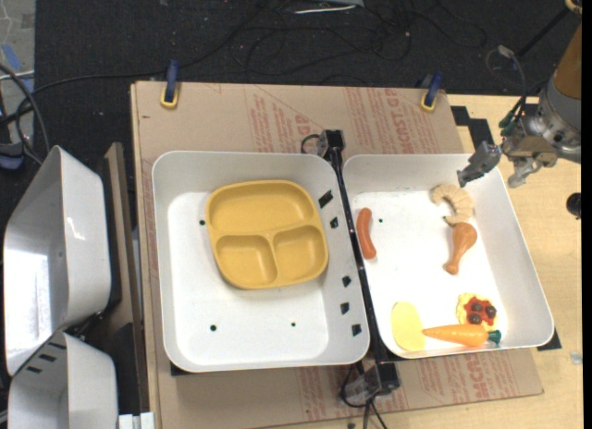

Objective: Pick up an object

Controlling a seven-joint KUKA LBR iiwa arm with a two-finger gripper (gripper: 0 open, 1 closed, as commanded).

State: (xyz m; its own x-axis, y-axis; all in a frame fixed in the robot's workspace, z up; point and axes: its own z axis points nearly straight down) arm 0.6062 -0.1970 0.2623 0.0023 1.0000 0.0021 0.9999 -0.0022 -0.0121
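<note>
Two shallow white bins sit side by side on a brown cardboard-covered bench (pixel 277 113), held by two yellow-and-blue clamps (pixel 169 94) at the far edge.

Left bin (pixel 180 325): holds a yellow plastic divided tray with three compartments (pixel 267 233), lying flat toward the far half of the bin.

Right bin (pixel 527 298): six toy food items.
- red-orange toy sausage (pixel 366 233), near the left wall, lying lengthwise.
- pale beige lumpy toy piece (pixel 453 200), near the far right corner.
- orange-brown toy chicken drumstick (pixel 460 246), just below the beige piece, close to it; contact cannot be told.
- pale yellow flat oval toy (pixel 406 325), at the near edge.
- orange toy carrot with green tip (pixel 460 334), lying sideways, its thin end touching the yellow oval.
- small yellow toy topped with red and dark berries (pixel 477 308), just above the carrot.

Grey two-finger gripper (pixel 501 165): hangs over the far right corner of the right bin, above the rim, up and right of the beige piece. Fingers (pixel 481 165) stand spread apart, with nothing between them. No item is lifted; all rest on the bin floor.
</note>
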